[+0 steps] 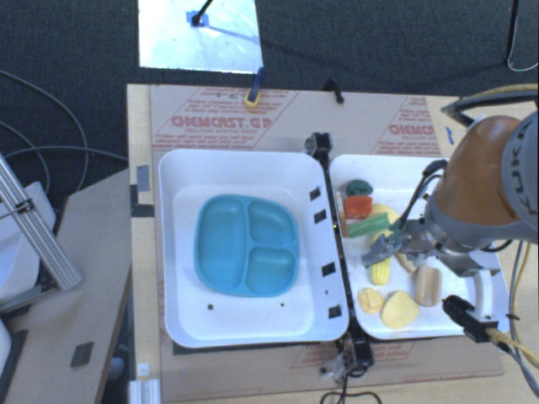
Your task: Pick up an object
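Note:
My gripper (383, 247) hangs low over the middle of the right bin (421, 165), on the grey and orange arm that comes in from the right. Directly under and beside it are a small yellow corn cob (381, 271) and a green bean pod (368, 225). A yellow banana-like piece (386, 215) lies partly behind the gripper. Further back in the bin are a red item (360, 206) and a dark green one (360, 188). Nothing shows as held.
A tan cylinder (427, 285) and two yellow lumps (399, 310) (369, 299) lie at the right bin's front. The left bin (181, 225) holds a blue divided plate (247, 245). A black clip-lined divider (328, 225) separates the bins. The arm covers the right bin's right side.

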### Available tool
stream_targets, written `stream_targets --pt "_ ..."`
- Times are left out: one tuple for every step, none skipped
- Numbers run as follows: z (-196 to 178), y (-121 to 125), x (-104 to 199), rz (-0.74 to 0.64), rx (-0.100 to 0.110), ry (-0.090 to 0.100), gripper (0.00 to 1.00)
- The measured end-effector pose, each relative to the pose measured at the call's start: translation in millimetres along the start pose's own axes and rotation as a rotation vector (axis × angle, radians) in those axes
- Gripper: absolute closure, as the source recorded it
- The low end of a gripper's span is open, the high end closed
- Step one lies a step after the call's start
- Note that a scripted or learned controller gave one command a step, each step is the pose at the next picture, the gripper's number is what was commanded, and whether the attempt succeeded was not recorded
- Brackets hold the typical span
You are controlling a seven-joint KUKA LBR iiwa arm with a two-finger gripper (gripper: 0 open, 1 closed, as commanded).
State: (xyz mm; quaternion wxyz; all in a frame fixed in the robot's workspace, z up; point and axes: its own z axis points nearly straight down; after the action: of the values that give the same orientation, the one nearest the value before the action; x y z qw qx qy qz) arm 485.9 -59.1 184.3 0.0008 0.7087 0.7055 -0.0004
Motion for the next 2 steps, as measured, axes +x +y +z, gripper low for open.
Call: stream_targets --pt "0 1 19 -0.01 -0.001 0.002 0.0" --pt "-11 3 18 -0.011 -0.005 0.002 1.0"
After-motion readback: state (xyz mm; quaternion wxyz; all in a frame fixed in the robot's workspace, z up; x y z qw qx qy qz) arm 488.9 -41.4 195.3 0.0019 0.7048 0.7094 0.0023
